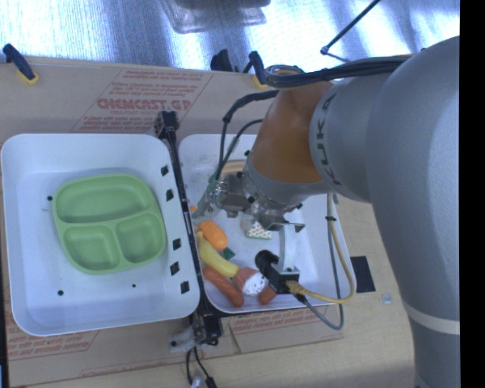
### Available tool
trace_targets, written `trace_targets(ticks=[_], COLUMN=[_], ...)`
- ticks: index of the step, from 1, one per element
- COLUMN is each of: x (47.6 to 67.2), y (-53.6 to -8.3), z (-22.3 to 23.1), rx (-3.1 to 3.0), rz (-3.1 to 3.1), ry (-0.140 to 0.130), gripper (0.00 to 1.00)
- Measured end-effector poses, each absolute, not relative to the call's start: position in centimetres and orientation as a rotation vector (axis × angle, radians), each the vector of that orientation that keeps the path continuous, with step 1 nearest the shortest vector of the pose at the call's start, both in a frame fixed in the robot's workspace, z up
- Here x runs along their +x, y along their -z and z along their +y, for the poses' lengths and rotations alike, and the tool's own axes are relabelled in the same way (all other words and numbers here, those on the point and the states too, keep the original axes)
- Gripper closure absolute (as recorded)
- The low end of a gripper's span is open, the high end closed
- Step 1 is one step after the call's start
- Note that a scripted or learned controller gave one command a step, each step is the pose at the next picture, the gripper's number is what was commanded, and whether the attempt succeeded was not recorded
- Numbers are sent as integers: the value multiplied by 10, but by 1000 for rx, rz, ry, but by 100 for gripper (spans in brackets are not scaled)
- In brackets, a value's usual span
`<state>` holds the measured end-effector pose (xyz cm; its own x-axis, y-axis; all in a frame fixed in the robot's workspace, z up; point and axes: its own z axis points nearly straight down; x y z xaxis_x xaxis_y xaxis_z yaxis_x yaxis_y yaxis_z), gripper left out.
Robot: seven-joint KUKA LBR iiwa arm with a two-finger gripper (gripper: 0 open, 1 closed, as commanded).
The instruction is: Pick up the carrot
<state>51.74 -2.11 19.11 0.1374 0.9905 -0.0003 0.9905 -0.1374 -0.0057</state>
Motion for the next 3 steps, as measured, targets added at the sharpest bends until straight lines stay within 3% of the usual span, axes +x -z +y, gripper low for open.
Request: trace_targets(ticks=[1, 2, 3], x=[536, 536, 544], y=[-91, -101, -192], z=[-93, -92, -59], rx=[-2368, -2362, -2488], rz=[-2058, -2063, -1913], ry=[-6, -8, -5], gripper=[0, 100, 100])
